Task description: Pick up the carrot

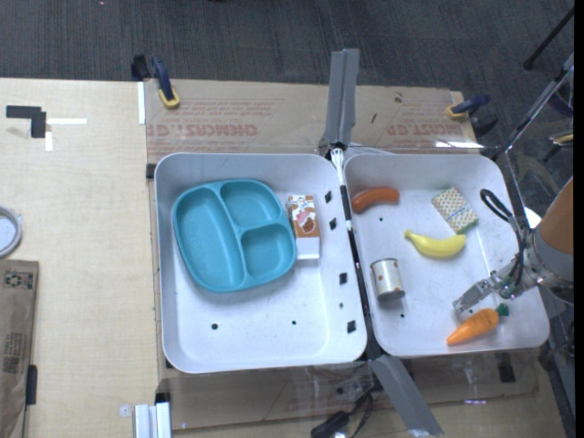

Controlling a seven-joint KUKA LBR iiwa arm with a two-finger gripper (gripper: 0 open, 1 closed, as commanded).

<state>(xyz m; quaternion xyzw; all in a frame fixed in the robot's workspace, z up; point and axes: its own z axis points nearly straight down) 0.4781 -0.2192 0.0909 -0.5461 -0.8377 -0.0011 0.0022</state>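
A: So, where's the carrot?
B: Near right bin's front rim, just below gripper. Jaws apart, holding nothing.
A: Drop lower, straddle its middle, then close.

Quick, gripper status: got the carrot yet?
Gripper: state cannot be told; it sits just above the carrot, which lies on the bin floor.

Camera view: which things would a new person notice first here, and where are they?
The big blue divided plate fills much of the left bin. In the right bin, the orange carrot lies near the front edge, with the gripper just above it. A yellow banana lies in the middle of that bin.
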